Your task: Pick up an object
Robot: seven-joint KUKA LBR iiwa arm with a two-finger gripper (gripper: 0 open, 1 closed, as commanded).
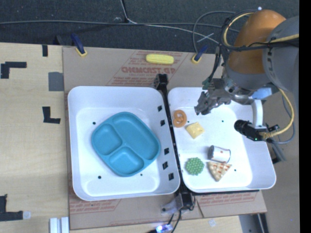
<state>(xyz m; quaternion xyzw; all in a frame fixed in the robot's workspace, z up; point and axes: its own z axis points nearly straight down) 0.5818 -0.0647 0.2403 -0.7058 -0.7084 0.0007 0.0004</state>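
Over the right bin (pixel 257 178), upper part, the gripper (pixel 203 107) hangs; finger opening cannot be judged, nothing seen held. Below-left lie a donut (pixel 180 118) and cheese cube (pixel 194 129); further down, a green ball (pixel 195 166), small can (pixel 219 154), waffle wedge (pixel 219 170). Left bin (pixel 77 130) holds a blue tray (pixel 126 143). Arm reaches in from the right.

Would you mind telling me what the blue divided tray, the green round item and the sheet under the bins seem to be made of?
The blue divided tray looks like moulded plastic: even colour, rounded compartments, a soft sheen. The green round item has a bumpy, matte surface, probably plastic or rubber toy food, though the view is too coarse to be sure. The sheet under the white bins looks like brown cardboard, flat and matte, with red print.
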